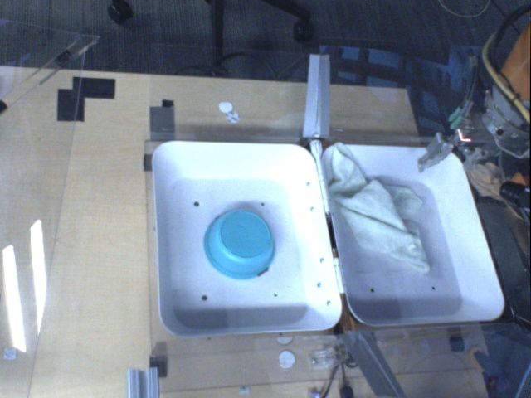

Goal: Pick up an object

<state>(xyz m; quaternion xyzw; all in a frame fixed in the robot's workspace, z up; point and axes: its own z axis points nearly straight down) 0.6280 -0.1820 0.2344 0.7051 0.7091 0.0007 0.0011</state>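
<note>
A round blue bowl [240, 244] lies upside down in the middle of the left bin [178, 305]. A crumpled pale grey-green cloth [377, 214] lies in the right bin [473, 305], draped from the far left corner toward the middle. My gripper [432, 155] hangs over the far right corner of the right bin, to the right of the cloth and apart from it. The arm [508, 114] comes in from the right edge. I see nothing held in the gripper.
A metal divider post [318, 98] stands behind the seam between the bins. The bench top [75, 247] spreads out to the left under a clear sheet. Cables and dark gear [506, 197] crowd the right side beside the right bin.
</note>
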